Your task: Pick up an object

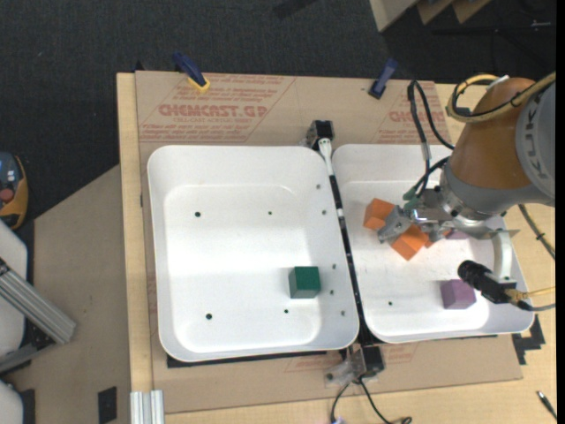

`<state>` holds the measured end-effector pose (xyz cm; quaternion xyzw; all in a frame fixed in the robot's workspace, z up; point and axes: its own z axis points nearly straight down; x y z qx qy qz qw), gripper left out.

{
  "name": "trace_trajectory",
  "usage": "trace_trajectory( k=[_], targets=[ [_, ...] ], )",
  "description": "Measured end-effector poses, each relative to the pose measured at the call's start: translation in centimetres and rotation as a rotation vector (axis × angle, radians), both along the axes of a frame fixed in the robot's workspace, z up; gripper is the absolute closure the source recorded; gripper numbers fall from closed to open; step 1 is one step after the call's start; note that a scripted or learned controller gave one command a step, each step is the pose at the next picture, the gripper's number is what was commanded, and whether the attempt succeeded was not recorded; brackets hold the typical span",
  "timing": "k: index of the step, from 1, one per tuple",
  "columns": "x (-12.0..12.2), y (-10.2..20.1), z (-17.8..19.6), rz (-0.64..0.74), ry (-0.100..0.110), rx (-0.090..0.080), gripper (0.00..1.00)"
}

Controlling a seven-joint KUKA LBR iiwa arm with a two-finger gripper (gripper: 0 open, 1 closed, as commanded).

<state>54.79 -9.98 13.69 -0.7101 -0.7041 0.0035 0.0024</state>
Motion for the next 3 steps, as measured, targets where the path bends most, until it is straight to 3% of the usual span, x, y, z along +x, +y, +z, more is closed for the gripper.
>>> trace_trajectory(
  k=[1,2,3],
  targets=[
    [-3.8,-0.1,-5.2,0.004,-0.008,-0.001,0.00],
    [4.3,-1.0,-5.2,0.010,-0.015,-0.001,0.00],
    [8.7,-0.2,-5.6,0.015,0.017,0.006,0.00]
  ],
)
